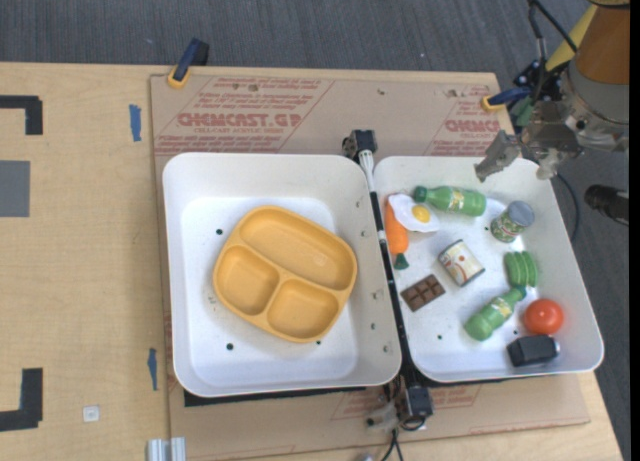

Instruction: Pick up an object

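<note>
At the upper right of the frame, your gripper (521,157) hangs open and empty above the green bottle (450,200), whose round body may roll from closing fingers.

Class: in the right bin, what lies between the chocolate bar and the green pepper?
In the camera view, a small can lies between the chocolate bar and the green pepper.
</note>
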`<state>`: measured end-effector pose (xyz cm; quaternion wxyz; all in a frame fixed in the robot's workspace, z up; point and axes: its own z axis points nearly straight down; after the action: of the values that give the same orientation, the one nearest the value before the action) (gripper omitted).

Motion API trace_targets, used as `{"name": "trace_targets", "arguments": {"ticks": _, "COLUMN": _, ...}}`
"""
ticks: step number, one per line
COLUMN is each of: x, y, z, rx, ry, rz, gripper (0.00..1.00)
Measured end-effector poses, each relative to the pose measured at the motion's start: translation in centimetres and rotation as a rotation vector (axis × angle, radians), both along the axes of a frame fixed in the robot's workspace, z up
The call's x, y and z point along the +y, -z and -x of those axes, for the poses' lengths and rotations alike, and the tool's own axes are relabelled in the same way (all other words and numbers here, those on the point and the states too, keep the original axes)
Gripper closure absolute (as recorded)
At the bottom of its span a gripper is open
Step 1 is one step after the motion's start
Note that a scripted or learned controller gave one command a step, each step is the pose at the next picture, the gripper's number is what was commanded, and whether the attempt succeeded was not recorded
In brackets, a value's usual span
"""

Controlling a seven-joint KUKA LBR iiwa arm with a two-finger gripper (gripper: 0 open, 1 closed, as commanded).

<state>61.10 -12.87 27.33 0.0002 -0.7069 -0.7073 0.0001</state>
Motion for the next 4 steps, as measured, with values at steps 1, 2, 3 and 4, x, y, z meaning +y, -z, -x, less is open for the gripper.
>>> {"name": "trace_targets", "arguments": {"ticks": 1, "x": 3.9, "y": 8.9, "z": 5.0, "rx": 0.0, "ry": -0.354, "rz": -0.001, "gripper": 0.0}}
{"name": "trace_targets", "arguments": {"ticks": 2, "x": 2.9, "y": 16.2, "z": 8.7, "rx": 0.001, "ry": -0.362, "rz": -0.001, "gripper": 0.0}}
{"name": "trace_targets", "arguments": {"ticks": 3, "x": 2.6, "y": 18.7, "z": 1.0, "rx": -0.005, "ry": -0.492, "rz": 0.001, "gripper": 0.0}}
{"name": "trace_targets", "arguments": {"ticks": 4, "x": -5.1, "y": 18.8, "z": 4.4, "rx": -0.001, "ry": -0.422, "rz": 0.001, "gripper": 0.0}}
